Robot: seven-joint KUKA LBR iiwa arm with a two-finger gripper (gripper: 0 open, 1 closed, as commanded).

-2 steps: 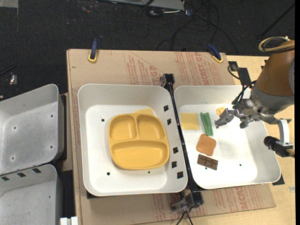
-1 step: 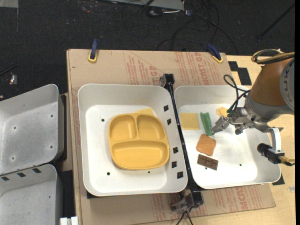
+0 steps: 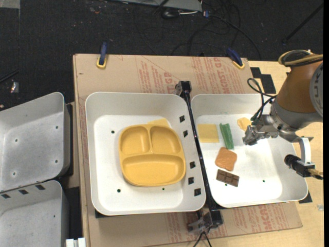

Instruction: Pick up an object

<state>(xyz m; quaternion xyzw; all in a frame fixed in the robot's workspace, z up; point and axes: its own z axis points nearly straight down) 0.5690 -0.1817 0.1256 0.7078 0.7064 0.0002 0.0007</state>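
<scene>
Right bin (image 3: pixel 267 189), green stick (image 3: pixel 226 136) lengthwise top-to-bottom, gripper (image 3: pixel 250 137) beside

We note a cardboard sheet (image 3: pixel 154 71) covering the worktop, fixed at its far edge by two clamps (image 3: pixel 102 55) (image 3: pixel 235 57). Two white bins (image 3: pixel 97 153) (image 3: pixel 293 189) sit side by side upon it. Cables (image 3: pixel 216 19) lie on the dark floor beyond.

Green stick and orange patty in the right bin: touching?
Apart. The camera view shows white bin floor between the green stick and the orange patty below it.
</scene>
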